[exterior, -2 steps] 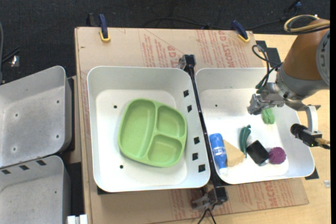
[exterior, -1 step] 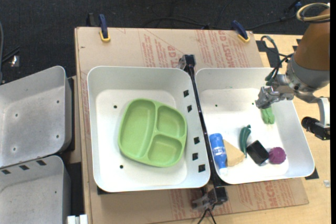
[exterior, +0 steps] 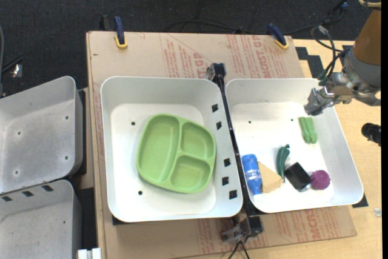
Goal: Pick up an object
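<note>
1. the grey two-finger gripper (exterior: 316, 101) hangs over the far right part of the right shallow white plastic bin (exterior: 267, 94); whether it is spread or closed, i cannot tell, and nothing shows in its grasp.
2. closest to it, just below, lies the light green oblong soft piece (exterior: 308, 129). it is narrow, so an off-centre descent could nudge it aside.
3. further below, a dark green curved piece (exterior: 282, 157), black block (exterior: 297, 176), purple ball (exterior: 319, 179), tan wedge (exterior: 271, 179) and blue cylinder (exterior: 251, 173) crowd together; a grab there risks pinching two things or rolling the ball away.
4. the bin's right wall sits beside the gripper and could be struck.
</note>
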Robot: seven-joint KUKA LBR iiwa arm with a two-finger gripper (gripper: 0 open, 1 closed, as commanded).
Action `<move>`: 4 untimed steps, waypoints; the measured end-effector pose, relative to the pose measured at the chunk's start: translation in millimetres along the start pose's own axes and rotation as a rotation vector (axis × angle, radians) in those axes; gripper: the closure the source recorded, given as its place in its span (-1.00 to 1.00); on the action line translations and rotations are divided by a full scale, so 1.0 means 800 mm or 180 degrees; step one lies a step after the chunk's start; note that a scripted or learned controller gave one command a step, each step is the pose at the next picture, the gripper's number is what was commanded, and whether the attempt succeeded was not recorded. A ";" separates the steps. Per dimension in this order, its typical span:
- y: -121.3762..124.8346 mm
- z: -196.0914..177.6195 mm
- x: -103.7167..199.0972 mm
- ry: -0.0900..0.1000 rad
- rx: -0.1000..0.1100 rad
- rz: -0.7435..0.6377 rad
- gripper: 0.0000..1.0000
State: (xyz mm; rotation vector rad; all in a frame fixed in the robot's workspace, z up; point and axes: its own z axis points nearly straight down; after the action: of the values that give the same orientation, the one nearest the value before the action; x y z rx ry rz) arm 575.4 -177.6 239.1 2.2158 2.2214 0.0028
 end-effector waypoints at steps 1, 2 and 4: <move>-0.012 0.011 0.065 0.0009 0.0018 -0.0012 1.00; -0.007 0.021 0.128 0.0009 0.0016 -0.0014 1.00; -0.014 0.027 0.266 0.0007 0.0015 -0.0011 1.00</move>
State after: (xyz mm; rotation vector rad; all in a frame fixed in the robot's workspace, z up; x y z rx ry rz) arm 563.5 35.5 217.2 2.2152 2.2287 0.0000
